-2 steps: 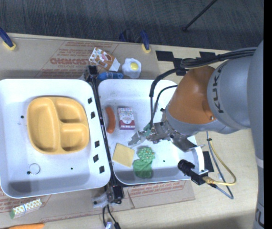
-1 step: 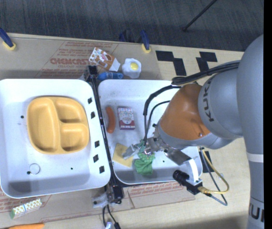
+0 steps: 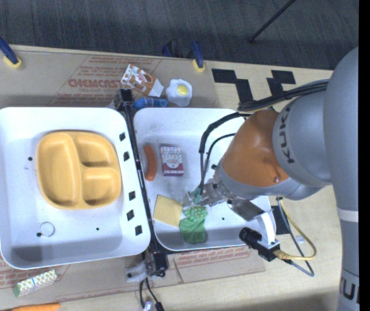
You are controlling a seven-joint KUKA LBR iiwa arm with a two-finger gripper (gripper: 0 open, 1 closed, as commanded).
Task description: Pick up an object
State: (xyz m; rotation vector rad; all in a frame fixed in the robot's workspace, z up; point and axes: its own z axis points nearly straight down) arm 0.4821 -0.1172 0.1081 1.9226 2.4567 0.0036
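Camera view: near edge of the right bin (image 3: 172, 241) holds a green crumpled thing (image 3: 194, 227), with a yellow cheese wedge (image 3: 167, 210) touching its left side. The gripper (image 3: 196, 199) sits right on top of the green thing, so that is probably the pick target. Can't tell how far the fingers are open or whether they have hold of anything; the wrist hides them. Arm (image 3: 301, 148) comes in from the right, bent low over the bin. Further back in the same bin, a red box (image 3: 171, 160) lies flat beside a sausage (image 3: 150, 161), both apart from the gripper. Left bin (image 3: 10, 173) holds a yellow divided tray (image 3: 79, 168), sitting loose in the middle.
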